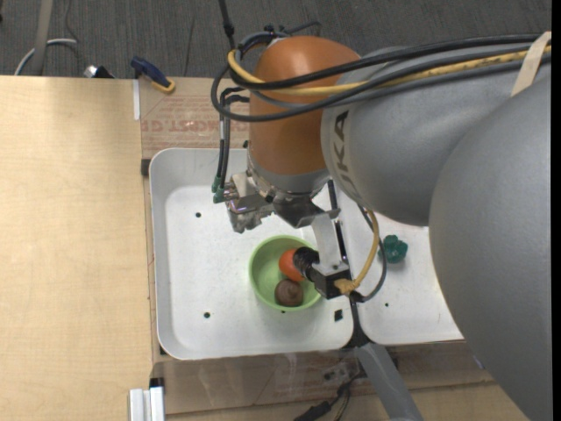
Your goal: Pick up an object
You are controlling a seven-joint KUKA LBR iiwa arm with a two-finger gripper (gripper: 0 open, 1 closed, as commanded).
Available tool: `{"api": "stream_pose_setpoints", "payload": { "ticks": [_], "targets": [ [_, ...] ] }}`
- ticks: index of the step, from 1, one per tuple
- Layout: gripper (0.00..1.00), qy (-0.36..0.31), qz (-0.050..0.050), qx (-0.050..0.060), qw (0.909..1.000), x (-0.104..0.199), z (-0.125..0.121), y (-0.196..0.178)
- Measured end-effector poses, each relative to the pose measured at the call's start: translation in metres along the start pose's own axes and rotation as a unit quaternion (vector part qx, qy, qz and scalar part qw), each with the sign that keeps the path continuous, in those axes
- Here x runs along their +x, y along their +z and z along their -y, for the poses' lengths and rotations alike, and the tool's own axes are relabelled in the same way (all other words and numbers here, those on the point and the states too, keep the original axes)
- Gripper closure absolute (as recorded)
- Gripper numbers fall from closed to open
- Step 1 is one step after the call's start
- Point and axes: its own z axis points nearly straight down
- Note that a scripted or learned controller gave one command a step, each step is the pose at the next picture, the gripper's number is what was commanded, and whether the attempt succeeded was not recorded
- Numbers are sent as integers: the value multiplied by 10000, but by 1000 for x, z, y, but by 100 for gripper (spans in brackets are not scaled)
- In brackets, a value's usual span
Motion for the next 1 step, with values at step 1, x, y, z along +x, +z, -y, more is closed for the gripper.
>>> {"api": "stream_pose_setpoints", "payload": {
  "ticks": [1],
  "targets": [
    [100, -521, -4, 14, 9986, -74, 63, 27]
  ]
}}
